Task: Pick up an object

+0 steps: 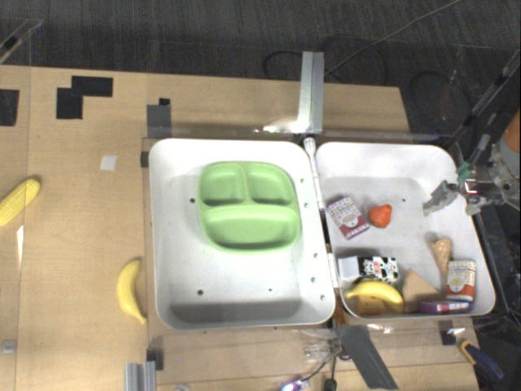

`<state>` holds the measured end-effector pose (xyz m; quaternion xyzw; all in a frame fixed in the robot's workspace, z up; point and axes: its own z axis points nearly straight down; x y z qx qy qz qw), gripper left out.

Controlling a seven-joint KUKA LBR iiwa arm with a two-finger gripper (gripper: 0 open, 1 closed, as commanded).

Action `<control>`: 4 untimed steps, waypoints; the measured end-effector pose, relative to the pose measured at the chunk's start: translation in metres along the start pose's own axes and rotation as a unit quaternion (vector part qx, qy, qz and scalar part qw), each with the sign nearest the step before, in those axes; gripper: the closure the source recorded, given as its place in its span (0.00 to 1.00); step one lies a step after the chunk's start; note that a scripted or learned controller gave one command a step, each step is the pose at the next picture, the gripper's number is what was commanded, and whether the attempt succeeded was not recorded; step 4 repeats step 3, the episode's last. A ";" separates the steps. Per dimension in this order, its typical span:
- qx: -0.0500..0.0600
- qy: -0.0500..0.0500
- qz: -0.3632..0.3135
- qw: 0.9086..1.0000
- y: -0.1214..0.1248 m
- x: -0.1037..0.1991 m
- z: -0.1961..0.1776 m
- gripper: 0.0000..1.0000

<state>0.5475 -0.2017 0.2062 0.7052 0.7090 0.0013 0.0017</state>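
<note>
Two shallow white bins sit side by side on the tabletop (81,243). The left bin (171,218) holds a green divided plate (247,204) lying flat near its middle. The right bin (391,157) carries all the small things. A small printed carton (346,217) lies tilted near its left wall, and a red strawberry-like piece (380,214) sits just right of it, apart from it. Along the near side, a black-and-white patterned box (377,268) rests just behind a yellow banana (374,295); the two overlap, so where they touch is hard to read. To the right are a tan wedge (417,286), a cone-shaped piece (441,253), a small can with a red and white label (461,278) and a purple item (444,306) lying against the near wall, too small to identify.

The gripper (444,194) enters at the right edge, over the right bin's far right corner, well apart from every object. The arm behind it is mostly cut off by the frame, and dark hardware there blends with it. Whether the fingers are wide or narrow cannot be told; nothing visible sits between them.

Outside the bins, a second banana (130,290) lies on the tabletop left of the left bin, and a yellow corn cob (18,201) is cut off at the left edge.
</note>
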 end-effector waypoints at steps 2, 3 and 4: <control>-0.003 0.000 -0.011 1.000 0.047 0.069 0.101 1.00; -0.002 0.000 -0.015 1.000 0.122 0.136 0.019 1.00; -0.002 0.000 -0.015 1.000 0.122 0.136 0.019 1.00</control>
